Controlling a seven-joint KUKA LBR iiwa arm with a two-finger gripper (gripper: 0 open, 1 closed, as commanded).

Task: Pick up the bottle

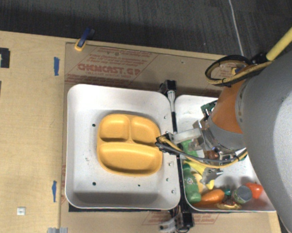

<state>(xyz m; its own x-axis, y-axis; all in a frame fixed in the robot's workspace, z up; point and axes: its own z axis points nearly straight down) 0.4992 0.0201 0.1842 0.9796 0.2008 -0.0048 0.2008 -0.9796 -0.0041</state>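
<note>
A green bottle (192, 187) lies in the right bin (187, 106), along its left wall near the front. The grey arm with its orange band (226, 115) reaches down into this bin from the right. My gripper (207, 165) hangs under the wrist just above and behind the bottle, amid cables and yellow tubing. The wrist hides much of what lies beneath it. I see nothing lifted clear of the bin.
The left bin (78, 133) holds a yellow divided plate (129, 143). In the right bin's front corner lie an orange carrot-like piece (212, 196), a grey round item (242, 194) and a red item (255, 189). A black clamp (169, 88) sits between the bins at the back.
</note>
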